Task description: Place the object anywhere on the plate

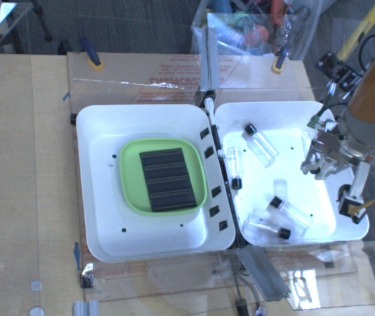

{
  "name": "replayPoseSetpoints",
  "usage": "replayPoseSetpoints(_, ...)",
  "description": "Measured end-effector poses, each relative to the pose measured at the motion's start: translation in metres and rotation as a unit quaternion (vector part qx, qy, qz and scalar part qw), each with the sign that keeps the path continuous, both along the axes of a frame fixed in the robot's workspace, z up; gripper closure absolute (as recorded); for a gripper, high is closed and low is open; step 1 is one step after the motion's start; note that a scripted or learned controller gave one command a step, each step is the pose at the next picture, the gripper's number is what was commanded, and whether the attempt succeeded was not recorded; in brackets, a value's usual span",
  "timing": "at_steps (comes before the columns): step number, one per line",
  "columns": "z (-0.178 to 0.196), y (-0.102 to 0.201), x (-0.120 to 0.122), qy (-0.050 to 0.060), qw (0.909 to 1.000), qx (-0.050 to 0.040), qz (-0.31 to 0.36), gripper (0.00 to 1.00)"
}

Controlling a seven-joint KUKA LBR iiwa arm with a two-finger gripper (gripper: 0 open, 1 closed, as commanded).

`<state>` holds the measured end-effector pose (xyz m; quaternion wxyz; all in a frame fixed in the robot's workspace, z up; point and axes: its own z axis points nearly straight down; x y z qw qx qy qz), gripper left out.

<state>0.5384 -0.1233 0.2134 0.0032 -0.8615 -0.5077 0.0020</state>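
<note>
A green square plate [128, 176] lies in the middle of the left bin [95, 176]. On it rests a black ridged rectangular block [167, 178], covering most of the plate. Several clear vials with black caps lie in the right bin [286, 114]: one at the back [259, 141], one by the divider [232, 166], and two near the front [287, 210] [267, 229]. My gripper [316, 162] hangs over the right side of the right bin, well away from the plate and above no vial. I see nothing held in it.
A row of black clips [212, 176] runs along the divider between the bins. A clear box of colourful items [259, 12] stands behind the bins. The arm's grey wrist and orange band [372, 104] fill the right edge.
</note>
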Motion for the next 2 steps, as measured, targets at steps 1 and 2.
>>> replayPoseSetpoints(1, -0.0081, 0.0807, -0.0011, 0.000, 1.0000, -0.0003, 0.001, 1.00)
replayPoseSetpoints(2, -0.0079, 0.0806, -0.0011, 0.000, 1.0000, -0.0002, 0.001, 0.00)
